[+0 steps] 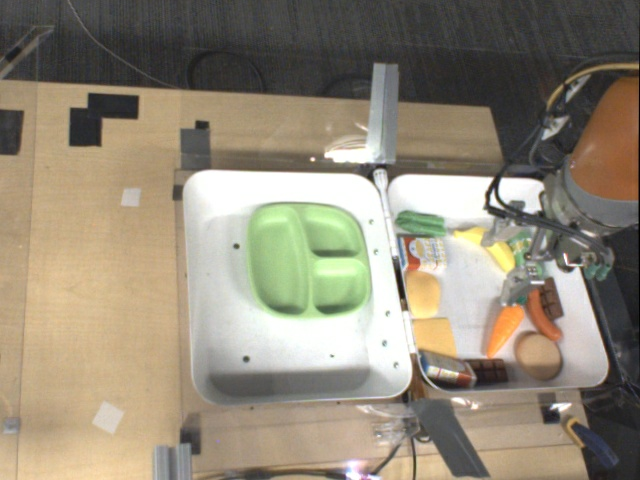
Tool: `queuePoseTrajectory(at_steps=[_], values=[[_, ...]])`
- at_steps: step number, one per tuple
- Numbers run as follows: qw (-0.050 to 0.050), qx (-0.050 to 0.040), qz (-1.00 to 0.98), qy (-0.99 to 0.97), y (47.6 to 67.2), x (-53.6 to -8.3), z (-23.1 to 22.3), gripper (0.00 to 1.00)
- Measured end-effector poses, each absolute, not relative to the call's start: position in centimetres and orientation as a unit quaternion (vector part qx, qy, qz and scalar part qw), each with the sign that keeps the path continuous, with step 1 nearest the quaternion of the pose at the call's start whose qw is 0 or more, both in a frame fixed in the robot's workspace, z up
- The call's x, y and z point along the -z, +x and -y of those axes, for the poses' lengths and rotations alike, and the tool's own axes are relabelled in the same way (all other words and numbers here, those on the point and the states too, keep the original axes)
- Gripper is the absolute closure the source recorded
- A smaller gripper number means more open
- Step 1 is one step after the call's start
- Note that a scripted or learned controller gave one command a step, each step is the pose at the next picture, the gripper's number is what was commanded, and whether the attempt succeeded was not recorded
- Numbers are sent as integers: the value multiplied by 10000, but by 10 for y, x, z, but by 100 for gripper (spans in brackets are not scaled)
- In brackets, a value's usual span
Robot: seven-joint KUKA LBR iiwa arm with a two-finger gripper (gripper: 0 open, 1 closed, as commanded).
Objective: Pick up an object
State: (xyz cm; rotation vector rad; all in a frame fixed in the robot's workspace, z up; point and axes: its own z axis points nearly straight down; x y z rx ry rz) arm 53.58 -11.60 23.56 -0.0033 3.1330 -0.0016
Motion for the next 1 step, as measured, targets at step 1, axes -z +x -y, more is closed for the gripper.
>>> queuePoseTrajectory(at_steps=[1], values=[[67, 14, -9981, -609, 524, -98, 126, 0]])
